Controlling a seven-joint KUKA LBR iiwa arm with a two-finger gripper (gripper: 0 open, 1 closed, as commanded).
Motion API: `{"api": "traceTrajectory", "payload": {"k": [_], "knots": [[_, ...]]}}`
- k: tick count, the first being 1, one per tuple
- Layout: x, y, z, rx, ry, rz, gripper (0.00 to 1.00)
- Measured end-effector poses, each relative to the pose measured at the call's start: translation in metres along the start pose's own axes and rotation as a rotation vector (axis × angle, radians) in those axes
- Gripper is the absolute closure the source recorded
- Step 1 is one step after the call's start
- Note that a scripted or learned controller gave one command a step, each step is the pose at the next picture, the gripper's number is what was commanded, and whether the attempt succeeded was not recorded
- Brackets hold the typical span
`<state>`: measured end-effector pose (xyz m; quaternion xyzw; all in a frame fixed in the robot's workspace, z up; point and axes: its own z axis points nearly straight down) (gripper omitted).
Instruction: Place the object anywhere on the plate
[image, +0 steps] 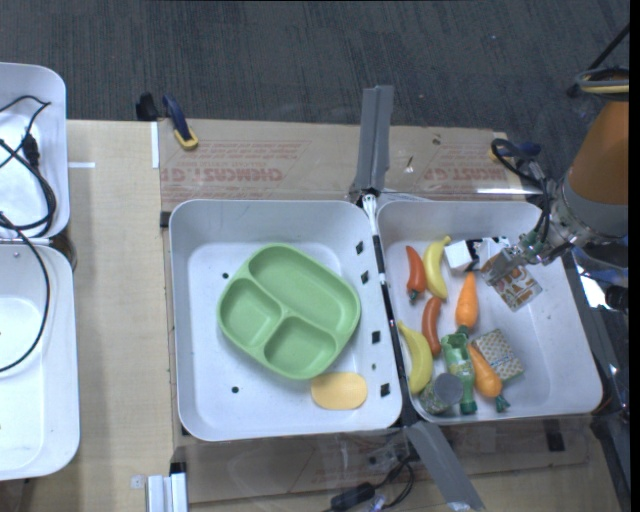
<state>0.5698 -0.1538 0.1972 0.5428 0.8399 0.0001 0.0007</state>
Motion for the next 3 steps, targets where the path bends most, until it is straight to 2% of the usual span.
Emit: {"api": "traceTrajectory", "payload": {"k": [1,2,3], "knots": [[0.047,0.008,0.012,0.002,0.002,-0.15,1.0],[0.084,0.105,0.006,0.001,0.0,-0.085,1.0],[0.072,0.116,-0.071,0.001,-0.001,-0.086,1.0]]}}
